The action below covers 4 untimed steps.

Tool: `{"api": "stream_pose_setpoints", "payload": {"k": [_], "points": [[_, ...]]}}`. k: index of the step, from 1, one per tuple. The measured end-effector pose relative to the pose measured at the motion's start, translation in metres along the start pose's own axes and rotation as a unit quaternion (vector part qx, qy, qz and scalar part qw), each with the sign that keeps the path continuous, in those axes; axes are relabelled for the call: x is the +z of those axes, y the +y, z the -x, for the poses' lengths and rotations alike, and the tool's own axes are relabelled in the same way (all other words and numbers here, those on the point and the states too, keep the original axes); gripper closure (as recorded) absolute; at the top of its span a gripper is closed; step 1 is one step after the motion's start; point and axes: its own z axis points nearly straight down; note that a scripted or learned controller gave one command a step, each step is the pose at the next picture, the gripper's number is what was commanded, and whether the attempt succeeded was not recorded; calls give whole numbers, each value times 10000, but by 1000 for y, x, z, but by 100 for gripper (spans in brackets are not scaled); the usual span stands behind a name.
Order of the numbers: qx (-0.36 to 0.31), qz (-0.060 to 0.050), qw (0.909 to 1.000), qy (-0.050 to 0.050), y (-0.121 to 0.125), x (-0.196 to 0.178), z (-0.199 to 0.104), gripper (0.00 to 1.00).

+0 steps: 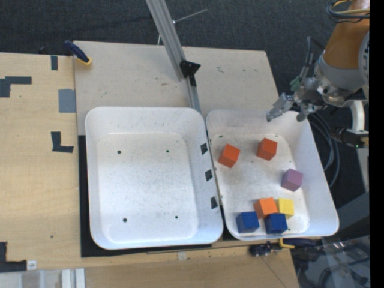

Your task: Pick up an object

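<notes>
The right bin (312, 161) holds several small blocks. Two orange blocks (228, 155) (267, 149) lie near its far end. A purple block (291, 179) rests by the right wall. At the near end, an orange block (265, 206), a yellow block (286, 207) and two blue blocks (246, 221) (276, 223) cluster together. My gripper (287, 111) hovers over the bin's far right corner, above and right of the blocks. Its fingers stand apart with nothing between them.
The left bin (96, 161) sits beside the right one. A slanted metal pole (171, 35) with a black clamp crosses behind the bins. Cables hang at the right of the bench. A blue and yellow tool (78, 51) lies far left.
</notes>
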Motion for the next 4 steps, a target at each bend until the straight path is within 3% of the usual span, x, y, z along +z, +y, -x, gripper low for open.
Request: {"api": "stream_pose_setpoints", "payload": {"k": [1, 2, 3, 4], "points": [[3, -1, 10000, -4, 0, 0, 0, 0], [1, -30, 10000, 4, 4, 63, -4, 0], [5, -28, 10000, 2, -7, 119, -8, 0], [4, -14, 10000, -3, -8, 145, -9, 0]]}}
